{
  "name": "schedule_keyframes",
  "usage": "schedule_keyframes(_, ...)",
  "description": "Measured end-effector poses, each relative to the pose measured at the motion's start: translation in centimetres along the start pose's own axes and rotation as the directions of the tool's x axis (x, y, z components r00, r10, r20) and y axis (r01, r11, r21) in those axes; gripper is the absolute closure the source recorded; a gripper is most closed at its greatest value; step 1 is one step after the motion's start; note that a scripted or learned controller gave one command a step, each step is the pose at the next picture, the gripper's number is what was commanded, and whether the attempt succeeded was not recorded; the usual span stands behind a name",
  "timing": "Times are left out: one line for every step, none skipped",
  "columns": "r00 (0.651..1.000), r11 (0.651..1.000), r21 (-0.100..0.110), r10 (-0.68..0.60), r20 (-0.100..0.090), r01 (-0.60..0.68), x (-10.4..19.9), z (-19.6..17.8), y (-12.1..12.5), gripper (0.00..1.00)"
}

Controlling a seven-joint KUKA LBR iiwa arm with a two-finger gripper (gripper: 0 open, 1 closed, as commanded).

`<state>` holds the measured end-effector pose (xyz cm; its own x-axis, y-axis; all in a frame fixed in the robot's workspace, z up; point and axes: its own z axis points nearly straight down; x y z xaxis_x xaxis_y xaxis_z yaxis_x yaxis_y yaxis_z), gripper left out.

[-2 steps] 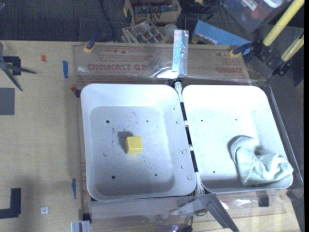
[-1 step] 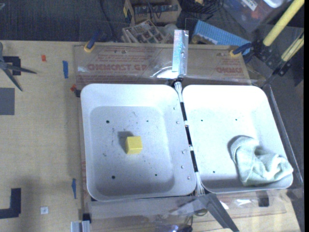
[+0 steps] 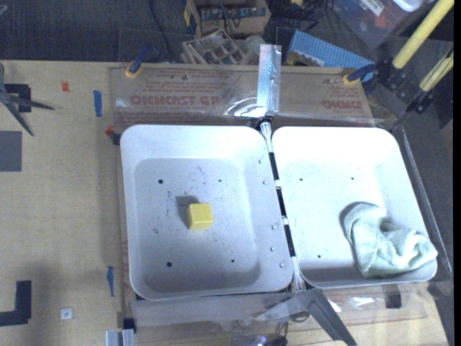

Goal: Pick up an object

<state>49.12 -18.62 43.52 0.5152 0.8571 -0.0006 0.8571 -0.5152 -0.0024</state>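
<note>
Worktop (image 3: 57, 215): pale wood, carrying two shallow white bins side by side.
Left bin (image 3: 137, 146): square with rounded corners, floor dotted with small dark holes and faint scuffs.
Yellow block (image 3: 199, 216): small cube, lying on the floor of the left bin near its middle, well apart from every wall, a short shadow on its upper left side.
Right bin (image 3: 324, 137): same shape, touching the left bin along the shared middle edge.
White cloth (image 3: 387, 242): crumpled in a heap in the near right corner of the right bin, pressed up against the right wall and reaching toward the near rim.
Hand: state cannot be told.
Metal strip (image 3: 269, 78): shiny, upright, behind the bins, in line with the seam between them.
Lettered sheet (image 3: 187, 98): flat behind both bins, red print reading backwards.
Clamps: one with a yellow handle at the sheet's far left corner (image 3: 135, 67), another at its far right corner (image 3: 358, 74).
Blue tape (image 3: 97, 103): short strip on the worktop, left of the sheet.
Dark square (image 3: 10, 151): flat on the worktop at the left edge.
Yellow bar (image 3: 426, 21): slanting across the upper right corner, beyond the bins.
</note>
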Motion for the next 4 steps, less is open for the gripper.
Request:
schedule_keyframes(1.000, 1.000, -0.003, 0.000, 0.001, 0.000, 0.0, -1.1, 0.1, 1.00)
schedule_keyframes(1.000, 1.000, -0.006, 0.001, 0.001, -0.001, -0.1, -2.1, 0.2, 1.00)
schedule_keyframes(1.000, 1.000, -0.009, 0.001, 0.002, -0.001, -0.1, -3.2, 0.3, 1.00)
schedule_keyframes(1.000, 1.000, -0.013, 0.001, 0.003, -0.001, 0.0, -4.2, 0.4, 1.00)
